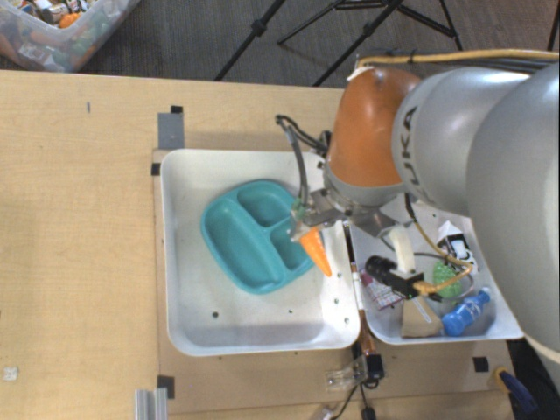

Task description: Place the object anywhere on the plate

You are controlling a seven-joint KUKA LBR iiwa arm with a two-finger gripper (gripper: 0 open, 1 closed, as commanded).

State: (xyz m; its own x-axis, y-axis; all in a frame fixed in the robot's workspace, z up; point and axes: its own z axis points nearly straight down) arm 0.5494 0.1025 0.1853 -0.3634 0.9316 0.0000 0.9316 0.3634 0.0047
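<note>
Where the grey arm reaches over the left white bin (188,322), its gripper (304,226) pinches a small orange carrot-shaped toy (315,252) by the top. The carrot hangs at the right edge of the teal plastic divided plate (254,234)

You are looking at two bins sitting side by side on the counter (79,234). The plate (254,234) is lying in the left bin (254,331), toward its right half. The carrot (315,252) is resting at the plate's right edge, just under the gripper (306,221). The right bin (385,331) is holding a bottle (464,313) near its front right.
</note>
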